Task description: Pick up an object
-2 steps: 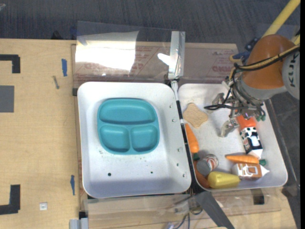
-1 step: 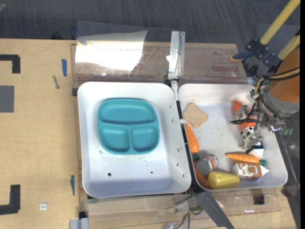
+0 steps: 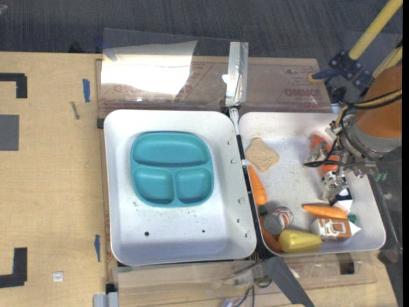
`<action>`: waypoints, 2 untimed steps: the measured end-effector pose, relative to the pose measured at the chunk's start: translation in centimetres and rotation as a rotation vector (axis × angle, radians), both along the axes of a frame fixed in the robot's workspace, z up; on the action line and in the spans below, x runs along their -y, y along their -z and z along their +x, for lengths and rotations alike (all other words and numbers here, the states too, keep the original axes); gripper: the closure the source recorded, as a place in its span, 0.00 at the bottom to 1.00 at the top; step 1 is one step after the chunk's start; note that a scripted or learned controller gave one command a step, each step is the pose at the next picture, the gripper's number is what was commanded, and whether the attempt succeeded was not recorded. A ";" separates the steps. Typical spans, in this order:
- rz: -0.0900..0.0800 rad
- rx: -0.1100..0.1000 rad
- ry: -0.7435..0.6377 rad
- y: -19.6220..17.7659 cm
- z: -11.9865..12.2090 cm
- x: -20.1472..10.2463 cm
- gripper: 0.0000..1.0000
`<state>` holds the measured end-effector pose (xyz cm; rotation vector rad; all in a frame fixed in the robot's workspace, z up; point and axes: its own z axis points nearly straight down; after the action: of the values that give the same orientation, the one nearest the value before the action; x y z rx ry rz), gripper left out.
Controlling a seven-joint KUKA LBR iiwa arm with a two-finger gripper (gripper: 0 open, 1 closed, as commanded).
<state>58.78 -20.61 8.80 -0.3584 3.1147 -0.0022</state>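
Nearest the camera, along the front wall of the right bin [image 3: 377, 235], toy food lies heaped: a yellow pepper-like piece [image 3: 298, 240], a small carton with orange print [image 3: 333, 228], a grey-and-red ball-shaped item [image 3: 278, 219], and a loose carrot [image 3: 324, 210] lying across the carton's top. They probably crowd there because the bin floor slopes down to its walls. A longer carrot [image 3: 256, 185] lies along the bin's left wall, and a tan slice of toast [image 3: 262, 154] sits alone farther back, well apart from the heap.

The gripper [image 3: 335, 174] hangs low over the right side of this bin, near the loose carrot and just beside some small red-and-white items [image 3: 319, 147]. Cables and clutter hide its tip, so I cannot tell how it is set or whether it has anything.

The left bin [image 3: 128, 235] holds a teal divided plate [image 3: 171, 168], flat and centred, likely as a drop place.

Beyond both bins stand clear plastic guards [image 3: 153, 75] on a plywood bench [image 3: 45, 171], with dark carpet behind.
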 end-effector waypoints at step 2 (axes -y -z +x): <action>0.010 -0.001 -0.070 0.1 2.3 1.0 0.00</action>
<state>61.04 -21.57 8.72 -0.4671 3.0999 0.0140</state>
